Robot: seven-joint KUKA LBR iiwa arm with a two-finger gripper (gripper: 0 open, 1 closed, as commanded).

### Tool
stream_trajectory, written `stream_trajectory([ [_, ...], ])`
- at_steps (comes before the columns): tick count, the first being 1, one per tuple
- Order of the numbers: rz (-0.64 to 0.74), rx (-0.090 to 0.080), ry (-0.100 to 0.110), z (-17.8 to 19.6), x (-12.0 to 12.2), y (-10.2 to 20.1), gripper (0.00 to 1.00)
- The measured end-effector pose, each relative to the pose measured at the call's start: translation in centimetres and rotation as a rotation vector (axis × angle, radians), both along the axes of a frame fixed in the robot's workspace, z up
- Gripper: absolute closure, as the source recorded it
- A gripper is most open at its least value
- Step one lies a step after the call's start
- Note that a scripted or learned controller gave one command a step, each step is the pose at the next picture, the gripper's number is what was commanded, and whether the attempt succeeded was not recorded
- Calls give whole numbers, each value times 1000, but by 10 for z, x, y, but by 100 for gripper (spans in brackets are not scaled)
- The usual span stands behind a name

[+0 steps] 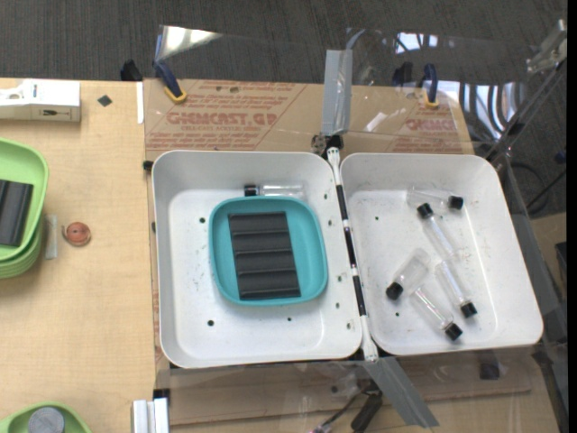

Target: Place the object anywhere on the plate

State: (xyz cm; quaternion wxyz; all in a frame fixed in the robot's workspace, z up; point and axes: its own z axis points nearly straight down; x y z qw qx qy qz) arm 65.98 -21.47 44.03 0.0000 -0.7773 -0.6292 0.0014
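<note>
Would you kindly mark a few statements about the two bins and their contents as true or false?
1. The teal plate lies in the left bin. True.
2. A dark ridged block sits on the plate. True.
3. All the clear tubes are on the plate. False: several black-capped tubes lie loose in the right bin, and one tube lies in the left bin just beyond the plate.
4. The plate is round. False: it is squarish with rounded corners.

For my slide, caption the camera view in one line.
Teal plate carrying a black ridged block in the left bin; clear black-capped tubes scattered in the right bin.
</note>
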Motion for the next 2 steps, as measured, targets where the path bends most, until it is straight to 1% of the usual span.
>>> stream_trajectory([
  [2, 0, 0, 0, 0, 0, 0, 0],
])
